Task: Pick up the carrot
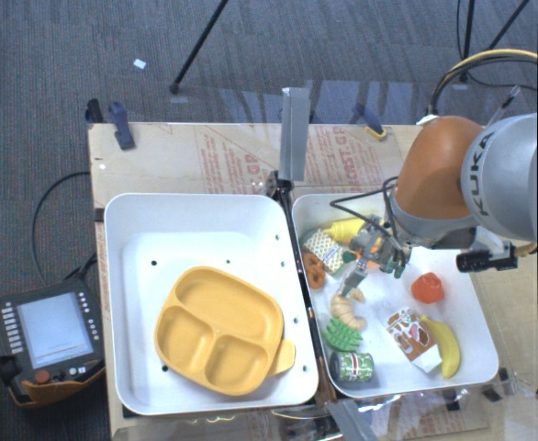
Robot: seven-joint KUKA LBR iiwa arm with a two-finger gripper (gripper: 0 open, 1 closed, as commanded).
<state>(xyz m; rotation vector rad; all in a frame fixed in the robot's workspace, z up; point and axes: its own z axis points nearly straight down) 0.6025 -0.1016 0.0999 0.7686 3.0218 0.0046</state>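
2 white bins sit side by side on the bench, and we are working over the right bin (478, 324), where the toys lie. Our gripper (375, 252) hangs above its far-left part, near the yellow corn (350, 230) and the checkered packet (323, 243). How far its fingers stand apart we cannot tell; they blur against the clutter, and we see nothing clearly between them.

We take the carrot (347, 322) to be the pale orange piece with the green leafy end, lying just near of the gripper along the bin's left wall, its leaves toward the green can (352, 367). It looks untouched, so we judge the grasp not yet made.

To do this step well, we would bring the gripper toward the near side until it is centred over the carrot's orange body, not the leaves. We would turn the wrist so the fingers close across the narrow width. The descent should be straight, clear of the bin wall and the can. The tomato (427, 288), banana (447, 343) and yellow plate (221, 331) in the left bin (131, 246) lie well apart and need no care.
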